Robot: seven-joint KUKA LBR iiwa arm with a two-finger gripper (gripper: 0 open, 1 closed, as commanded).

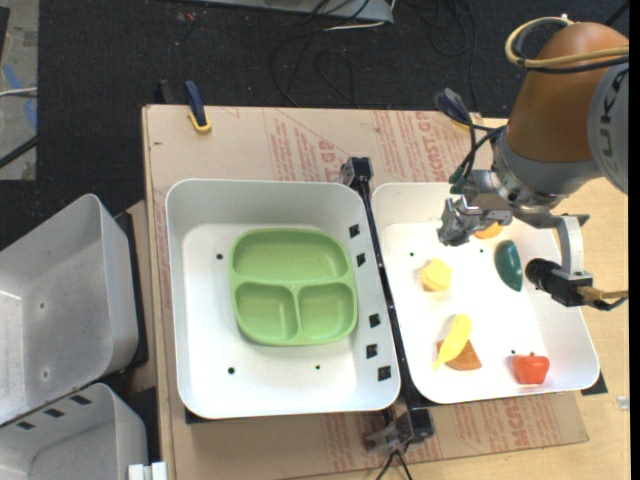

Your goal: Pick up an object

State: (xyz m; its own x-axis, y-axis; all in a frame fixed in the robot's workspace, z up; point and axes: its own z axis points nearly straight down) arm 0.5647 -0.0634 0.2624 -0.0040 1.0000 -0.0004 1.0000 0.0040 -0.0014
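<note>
Claw low over the right bin's far side, its opening impossible to tell, touching an orange piece, yellow block just near of it

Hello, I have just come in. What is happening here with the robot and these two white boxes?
The arm's gripper is low over the right bin, near its far edge, close to a small orange piece. Nothing is visibly held between its fingers. In that bin lie toy foods: a yellow chunk, a dark green piece, a banana resting against a brown slice, and a red tomato-like piece. The left bin holds a green divided plate.
</note>
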